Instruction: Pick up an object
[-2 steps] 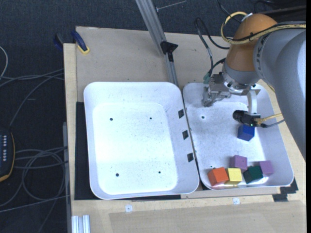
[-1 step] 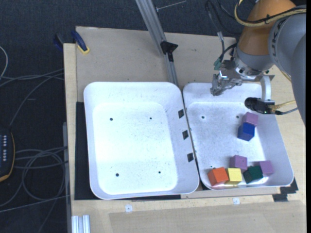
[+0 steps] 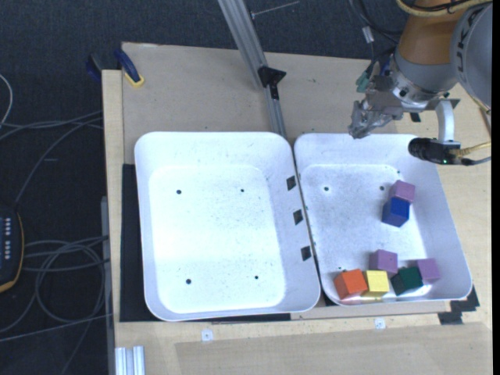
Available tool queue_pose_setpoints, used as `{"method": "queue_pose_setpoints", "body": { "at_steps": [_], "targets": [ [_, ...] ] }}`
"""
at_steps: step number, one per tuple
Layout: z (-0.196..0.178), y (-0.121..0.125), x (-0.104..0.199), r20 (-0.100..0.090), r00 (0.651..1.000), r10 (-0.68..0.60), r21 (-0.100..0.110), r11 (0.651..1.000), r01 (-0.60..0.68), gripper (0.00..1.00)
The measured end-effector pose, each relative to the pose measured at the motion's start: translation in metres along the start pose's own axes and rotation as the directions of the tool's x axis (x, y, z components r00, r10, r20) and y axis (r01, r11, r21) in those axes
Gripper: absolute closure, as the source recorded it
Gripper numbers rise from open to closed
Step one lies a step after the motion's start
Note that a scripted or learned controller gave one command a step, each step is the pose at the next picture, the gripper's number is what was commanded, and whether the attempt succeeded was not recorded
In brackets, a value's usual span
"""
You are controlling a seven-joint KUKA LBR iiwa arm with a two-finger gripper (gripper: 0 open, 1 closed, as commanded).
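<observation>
Nearest, small coloured blocks (image 3: 377, 281) crowd the right white bin's (image 3: 445, 233) near wall, likely slid there. Gripper (image 3: 361, 128) hangs above its far rim, fingers narrow, holding nothing. Blue cube (image 3: 396, 210) sits apart, easiest target.

From where I stand, nothing here can be read. The two white bins (image 3: 211, 143) carry only dark specks and small black dots, no lettering. The coloured blocks (image 3: 376, 281) in the right-hand bin have plain faces. The counter (image 3: 195, 84) is bare wood with no label or number on it. A dark device (image 3: 9, 244) at the left edge shows a column of small light marks, too small to make out as characters.
</observation>
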State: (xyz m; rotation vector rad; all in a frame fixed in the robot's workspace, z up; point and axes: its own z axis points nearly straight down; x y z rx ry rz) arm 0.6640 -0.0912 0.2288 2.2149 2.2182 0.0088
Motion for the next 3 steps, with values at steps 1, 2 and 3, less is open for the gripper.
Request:
{"method": "queue_pose_setpoints", "body": {
  "at_steps": [1, 2, 3],
  "targets": [
    [-0.013, -0.026, 0.050, -0.004, 1.000, -0.005, 0.009, 1.000, 0.005, 1.00],
    [-0.023, -0.054, 0.103, -0.005, 1.000, -0.005, 0.011, 1.000, 0.005, 1.00],
    [-0.011, -0.084, 0.147, -0.003, 1.000, -0.004, 0.013, 1.000, 0.004, 1.00]
  ]
}}
